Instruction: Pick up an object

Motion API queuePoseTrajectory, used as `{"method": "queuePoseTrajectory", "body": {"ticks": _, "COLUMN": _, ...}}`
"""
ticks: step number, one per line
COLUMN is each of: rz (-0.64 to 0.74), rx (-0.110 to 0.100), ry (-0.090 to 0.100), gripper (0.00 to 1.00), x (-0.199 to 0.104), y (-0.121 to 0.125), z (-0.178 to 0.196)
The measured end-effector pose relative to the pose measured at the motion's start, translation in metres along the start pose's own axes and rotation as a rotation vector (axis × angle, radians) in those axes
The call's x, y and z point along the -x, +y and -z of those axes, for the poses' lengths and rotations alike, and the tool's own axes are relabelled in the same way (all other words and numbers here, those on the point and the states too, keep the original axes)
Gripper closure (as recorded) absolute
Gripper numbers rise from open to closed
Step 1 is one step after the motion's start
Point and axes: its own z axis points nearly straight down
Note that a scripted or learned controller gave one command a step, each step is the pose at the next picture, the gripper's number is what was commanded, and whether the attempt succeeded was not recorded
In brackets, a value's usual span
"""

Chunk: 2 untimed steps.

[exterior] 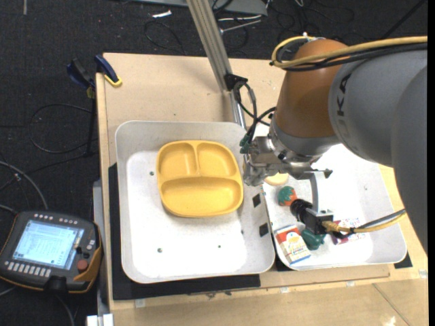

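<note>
The grey arm with its orange band reaches in from the right and hangs over the left part of the right bin (380, 250). Its gripper (258, 170) sits low at the divide between the two bins, just right of the yellow plate. A small cream-coloured object (276, 179) lies right beside the gripper. A green and orange ball (287, 196) rests slightly below it. A teal object (314, 238) and a small red and white carton (293, 245) lie toward the front of that bin. The arm hides the back of the bin.
A yellow divided plate (200, 178) lies in the upper middle of the left bin (190, 250). A slanted metal pole (209, 32) rises behind the bins. A teach pendant (47, 248) lies off the bench at the left.
</note>
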Motion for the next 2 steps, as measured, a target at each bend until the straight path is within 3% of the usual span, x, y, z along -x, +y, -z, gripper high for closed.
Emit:
{"method": "queuePoseTrajectory", "body": {"ticks": 1, "rz": -0.001, "rx": -0.001, "ry": -0.001, "gripper": 1.0, "x": -0.043, "y": 0.0039, "z": 0.0026}}
{"method": "queuePoseTrajectory", "body": {"ticks": 2, "rz": -0.005, "rx": -0.002, "ry": -0.002, "gripper": 1.0, "x": -0.0441, "y": 0.0047, "z": 0.0042}}
